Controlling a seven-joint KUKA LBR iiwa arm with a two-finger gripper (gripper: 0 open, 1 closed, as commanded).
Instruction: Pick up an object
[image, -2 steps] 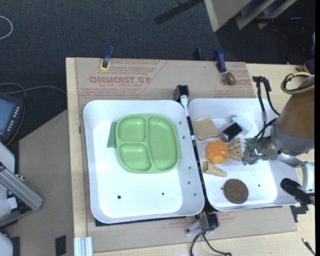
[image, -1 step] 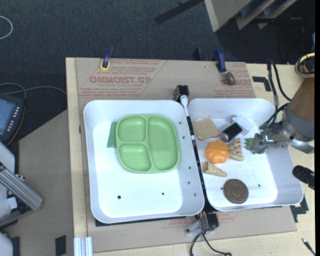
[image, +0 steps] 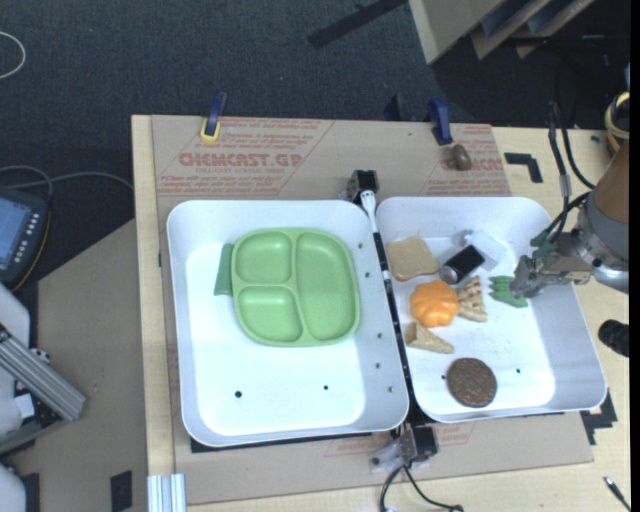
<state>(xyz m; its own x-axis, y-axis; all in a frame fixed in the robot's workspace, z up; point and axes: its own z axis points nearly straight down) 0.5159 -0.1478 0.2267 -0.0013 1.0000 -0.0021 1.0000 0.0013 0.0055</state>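
Camera view, front to back of the right bin (image: 575, 345): a brown disc (image: 471, 382) is seen nearest the front rim, then an orange lump (image: 435, 303) toward the bin's middle, then a small green piece (image: 505, 292) just left of the gripper (image: 524, 281). Whether anything is grasped cannot be told.

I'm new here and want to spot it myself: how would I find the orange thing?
Look in the right bin, the one beside the bin with the green tray. Near its middle sits the orange thing: the only round, bright orange item among tan pieces.
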